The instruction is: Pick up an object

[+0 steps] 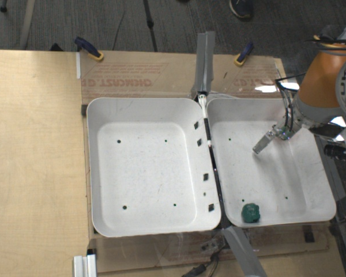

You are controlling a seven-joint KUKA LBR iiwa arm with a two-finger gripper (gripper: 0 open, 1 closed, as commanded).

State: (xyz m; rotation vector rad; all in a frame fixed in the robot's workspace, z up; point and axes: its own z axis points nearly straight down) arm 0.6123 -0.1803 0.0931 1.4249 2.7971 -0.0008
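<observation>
Tabletop: a pale wooden surface is seen under both bins, with a brown cardboard sheet laid across its far part.
Left bin: a shallow white tray with rounded corners is set on the left; small dark dots are spread over its floor.
Right bin: a matching white tray is placed touching the left bin along a shared middle edge, where small black clips are fixed.
Arm: a grey arm with an orange band is brought in from the right, above the far right part of the right bin.
Grey post: an upright grey bar is mounted at the far end of the seam between the bins.
Clamps: two blue and yellow clamps are fastened at the far edge of the cardboard, one on each side of the post.
Claw: it is held low over the middle of the right bin, tilted toward the left; whether its fingers are apart or together cannot be told, and nothing is seen between them.
Green lump: a small round dark green object is found on the floor of the right bin, near its front left corner, well apart from the claw.
</observation>
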